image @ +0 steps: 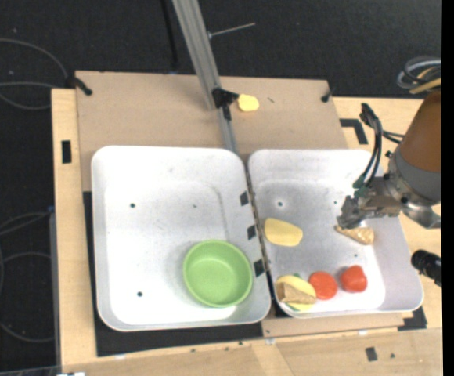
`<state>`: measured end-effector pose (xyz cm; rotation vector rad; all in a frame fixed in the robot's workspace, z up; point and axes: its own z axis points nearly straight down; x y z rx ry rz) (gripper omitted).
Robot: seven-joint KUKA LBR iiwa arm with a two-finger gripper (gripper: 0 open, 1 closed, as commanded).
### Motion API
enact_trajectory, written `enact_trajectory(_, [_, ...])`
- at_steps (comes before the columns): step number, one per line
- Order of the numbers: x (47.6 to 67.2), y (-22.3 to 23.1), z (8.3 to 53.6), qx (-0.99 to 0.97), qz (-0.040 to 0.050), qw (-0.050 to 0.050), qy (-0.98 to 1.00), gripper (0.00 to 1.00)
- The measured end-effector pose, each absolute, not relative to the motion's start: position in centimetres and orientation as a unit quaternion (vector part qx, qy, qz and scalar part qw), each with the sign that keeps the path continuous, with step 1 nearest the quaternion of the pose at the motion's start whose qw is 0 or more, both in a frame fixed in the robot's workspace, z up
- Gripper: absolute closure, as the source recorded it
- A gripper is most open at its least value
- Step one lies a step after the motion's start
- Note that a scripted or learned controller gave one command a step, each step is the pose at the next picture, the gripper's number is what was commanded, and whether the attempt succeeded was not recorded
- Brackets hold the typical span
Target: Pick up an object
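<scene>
- The bench [156,108] carried two shallow white bins side by side, their inner edges touching near the middle.
- The left bin [149,194] had wide open floor across its top and left; a green bowl [217,272] sat upright near its lower right corner.
- The right bin [313,178] had bare floor along its top half.
- In it, a yellow lump [282,232] lay near the left wall.
- Along the bottom edge sat a yellow and tan piece [296,291], a red tomato [323,285] beside it, and a red pepper [354,279] just right of that.
- The gripper [355,216] reached in from the right, low over a tan wedge [358,233] near the right wall; whether its fingers were open, closed or gripping could not be told.
- A small yellow object [248,103] lay on the bench above the bins, beside a grey metal rail [199,45].
</scene>
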<state>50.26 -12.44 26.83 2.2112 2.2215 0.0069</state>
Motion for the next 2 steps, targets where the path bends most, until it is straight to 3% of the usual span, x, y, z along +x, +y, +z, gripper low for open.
enact_trajectory(2, [51.4, -2.5, 24.0, 0.705, 0.0002, 0.0, 0.709, 1.0])
